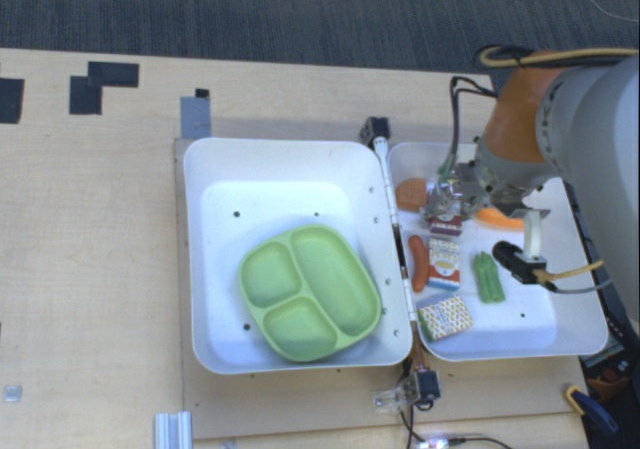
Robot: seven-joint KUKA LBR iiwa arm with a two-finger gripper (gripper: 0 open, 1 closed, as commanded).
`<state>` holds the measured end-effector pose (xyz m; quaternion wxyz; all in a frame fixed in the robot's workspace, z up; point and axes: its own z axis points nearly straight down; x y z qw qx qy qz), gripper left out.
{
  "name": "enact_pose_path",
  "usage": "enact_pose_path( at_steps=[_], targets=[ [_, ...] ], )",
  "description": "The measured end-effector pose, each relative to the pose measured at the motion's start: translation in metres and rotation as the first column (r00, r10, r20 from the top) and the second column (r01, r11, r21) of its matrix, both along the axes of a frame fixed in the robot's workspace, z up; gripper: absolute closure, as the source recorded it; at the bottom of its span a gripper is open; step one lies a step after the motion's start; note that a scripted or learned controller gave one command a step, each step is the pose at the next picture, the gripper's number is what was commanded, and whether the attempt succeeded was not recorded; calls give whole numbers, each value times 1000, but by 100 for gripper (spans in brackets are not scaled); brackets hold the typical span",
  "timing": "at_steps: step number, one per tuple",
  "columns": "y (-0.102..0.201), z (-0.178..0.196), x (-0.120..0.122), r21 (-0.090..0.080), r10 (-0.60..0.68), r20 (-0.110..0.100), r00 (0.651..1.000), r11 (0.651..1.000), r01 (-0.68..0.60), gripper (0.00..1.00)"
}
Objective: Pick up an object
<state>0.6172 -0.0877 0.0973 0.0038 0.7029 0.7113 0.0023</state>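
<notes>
Bench [100, 267]: pale wood, two shallow white bins side by side

Arm [590, 127]: grey, orange band above the wrist, coming in from the right and reaching down over the right bin [560, 332]

Left bin [215, 267]: well to the left of the fingers; holds a green divided plate [310, 292] with three compartments, lying flat toward the near edge

Gripper [445, 205]: low over the far left part of the right bin, pointing down. Finger spacing: cannot tell, the metal tip is too small and cluttered to read (nothing seen clearly between the fingers, so no hold recorded)

Items in the right bin, by position relative to the fingers:
- brown rounded piece [410, 194], just to the left of the fingers, near the bin's far wall
- small dark red box [446, 227], directly below the fingers, touching or nearly touching them; contact not resolvable
- orange piece [497, 219], just to the right, partly hidden by the wrist
- white packet with printed front [444, 262], on the near side of the fingers, next to the red box
- red sausage [419, 264], near-left of the fingers, lying along the bin's left wall beside the white packet
- green stick [488, 277], near-right of the fingers, apart from the packet
- patterned box [445, 318], farthest toward the near edge, tilted, well apart from the fingers

A black and white fitting [527, 252] with a yellow cable hangs from the arm to the right of the fingers
</notes>
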Motion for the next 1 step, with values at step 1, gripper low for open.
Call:
enact_pose_path(
  at_steps=[1],
  targets=[
    [55,88,-40,3,-5,-5,1000,1000,5,100]
  ],
)
